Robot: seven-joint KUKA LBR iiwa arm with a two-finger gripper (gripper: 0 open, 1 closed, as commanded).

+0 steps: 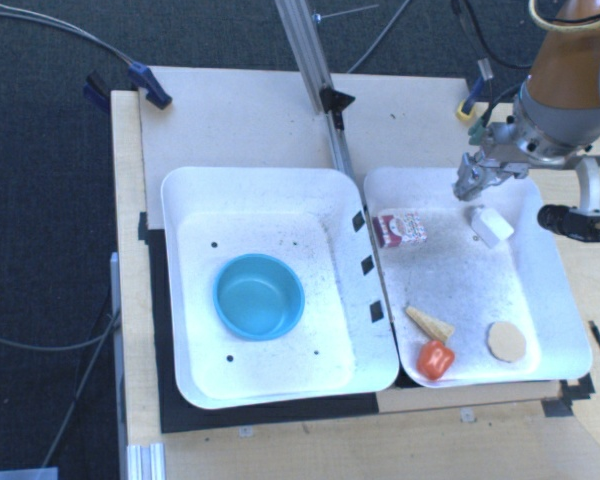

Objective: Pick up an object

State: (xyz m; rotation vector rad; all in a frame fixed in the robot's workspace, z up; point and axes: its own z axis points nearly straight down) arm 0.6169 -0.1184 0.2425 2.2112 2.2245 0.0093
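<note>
The right bin (550, 268) holds a small red and white carton (399, 230), a white block (492, 226), a yellow wedge (429, 323), a red pepper-like piece (435, 360) and a tan round disc (506, 342). A blue bowl (259, 296) sits in the left bin (195, 218). My gripper (472, 184) hangs over the far edge of the right bin, just above and left of the white block. Nothing shows between its tips.
A slanted metal pole (310, 53) runs from the top of the view down to the divide between the bins. Blue clamps (150, 86) sit at the bench's far left corner. Cables lie on the dark floor around the bench.
</note>
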